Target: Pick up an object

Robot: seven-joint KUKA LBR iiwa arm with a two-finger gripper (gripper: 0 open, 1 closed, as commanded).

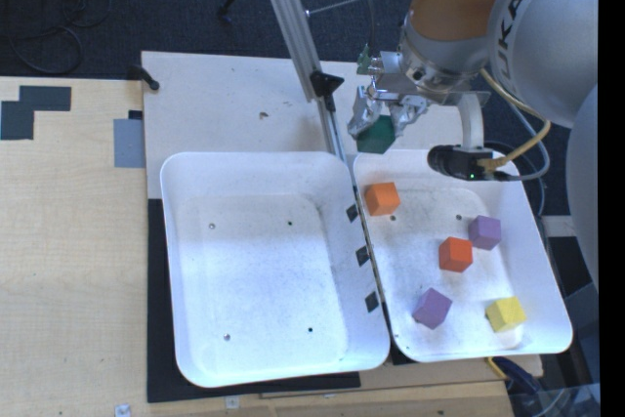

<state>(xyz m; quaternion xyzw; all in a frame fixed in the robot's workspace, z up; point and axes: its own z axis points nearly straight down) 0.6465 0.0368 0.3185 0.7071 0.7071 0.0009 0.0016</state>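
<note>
Two white bins [264,361], five blocks [455,254]

Arm [508,5] reaches from right, tool [383,120] lowered.

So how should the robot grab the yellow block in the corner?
Take the yellow block by two opposite flat sides, coming straight down from above. It sits near the right bin's front corner, so a sideways approach would probably hit the wall. Its faces look turned a little, so the tool should probably turn to match. The purple block beside it stands apart, leaving room.
</note>
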